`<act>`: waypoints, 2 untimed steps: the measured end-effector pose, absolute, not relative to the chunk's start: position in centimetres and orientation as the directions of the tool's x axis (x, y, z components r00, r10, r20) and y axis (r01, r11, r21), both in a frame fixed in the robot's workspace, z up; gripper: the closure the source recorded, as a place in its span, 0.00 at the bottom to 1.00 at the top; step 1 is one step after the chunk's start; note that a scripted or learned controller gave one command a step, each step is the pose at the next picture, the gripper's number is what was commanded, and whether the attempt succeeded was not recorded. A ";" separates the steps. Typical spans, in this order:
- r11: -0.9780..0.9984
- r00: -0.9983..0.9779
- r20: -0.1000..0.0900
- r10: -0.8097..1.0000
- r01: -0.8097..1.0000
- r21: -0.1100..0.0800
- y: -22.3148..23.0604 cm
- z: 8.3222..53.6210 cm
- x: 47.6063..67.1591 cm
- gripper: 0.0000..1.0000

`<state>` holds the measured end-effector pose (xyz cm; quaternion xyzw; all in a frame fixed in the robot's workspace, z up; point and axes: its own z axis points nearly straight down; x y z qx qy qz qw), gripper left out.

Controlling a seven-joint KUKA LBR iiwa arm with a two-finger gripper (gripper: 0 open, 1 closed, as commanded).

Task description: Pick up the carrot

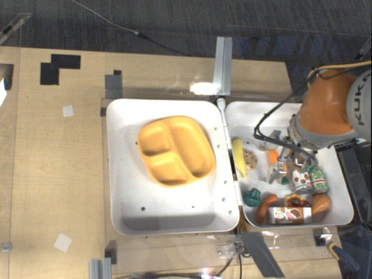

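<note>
- The gripper (pixel 281 168) hangs low over the right bin (pixel 347 214); nothing is seen between its fingers, and whether they stand wide or narrow cannot be told from this view.
- The carrot (pixel 272 155), a small orange piece, lies in the right bin just beside the fingers, on their far-left side, partly covered by the gripper body and its cables.
- Judged from this, the pick is not yet done: the carrot still rests on the bin floor, and closing on it and lifting remain.
- Crowding the fingers: a spotted cookie (pixel 250 158) and a banana (pixel 238 156) to their left, a teal toy (pixel 252 198) nearer the camera and left, and a patterned can (pixel 303 179) just to their right.
- Nearer the camera lie a sausage (pixel 267 207), a boxed snack (pixel 289 214) and an orange-brown piece (pixel 321 202).
- The left bin (pixel 125 214), well apart from the fingers, holds a yellow divided tray (pixel 174 150).
- The cookie and can seem likeliest to be nudged or caught by mistake.
</note>
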<state>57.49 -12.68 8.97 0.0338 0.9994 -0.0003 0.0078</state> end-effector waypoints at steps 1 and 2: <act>0.998 -0.998 -0.024 0.062 0.062 0.000 -12.5 10.3 57.8 1.00; 0.950 -0.950 -0.006 0.311 0.311 0.002 -9.6 11.7 50.3 1.00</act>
